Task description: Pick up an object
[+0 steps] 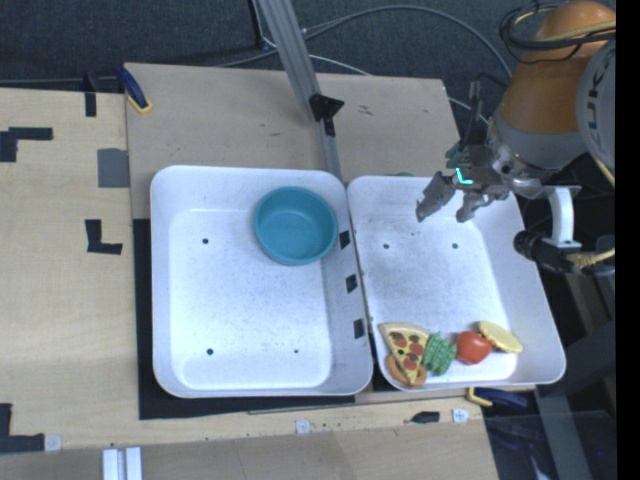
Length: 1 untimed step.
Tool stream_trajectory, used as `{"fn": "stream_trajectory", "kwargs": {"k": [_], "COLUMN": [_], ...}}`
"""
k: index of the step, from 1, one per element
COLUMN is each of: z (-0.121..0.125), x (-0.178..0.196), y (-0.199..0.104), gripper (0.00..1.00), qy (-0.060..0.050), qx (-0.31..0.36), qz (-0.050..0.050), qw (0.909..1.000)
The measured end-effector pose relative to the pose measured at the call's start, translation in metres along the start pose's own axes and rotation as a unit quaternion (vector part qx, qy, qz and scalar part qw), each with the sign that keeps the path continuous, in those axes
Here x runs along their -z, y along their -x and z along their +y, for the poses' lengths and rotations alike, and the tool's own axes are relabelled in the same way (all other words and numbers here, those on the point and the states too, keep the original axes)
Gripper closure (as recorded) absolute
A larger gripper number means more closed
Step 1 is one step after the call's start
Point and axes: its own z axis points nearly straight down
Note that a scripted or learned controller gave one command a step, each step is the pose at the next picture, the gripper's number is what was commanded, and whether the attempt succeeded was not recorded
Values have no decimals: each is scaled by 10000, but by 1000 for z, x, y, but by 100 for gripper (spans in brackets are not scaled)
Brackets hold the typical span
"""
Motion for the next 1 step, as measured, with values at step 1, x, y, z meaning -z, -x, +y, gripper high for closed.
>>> {"fn": "stream_trajectory", "kwargs": {"k": [1], "z": [0], "x": [0], "y": [0], "gripper": [0], "qy": [-1], "qx": [0], "qz": [0], "qw": [10000]}}
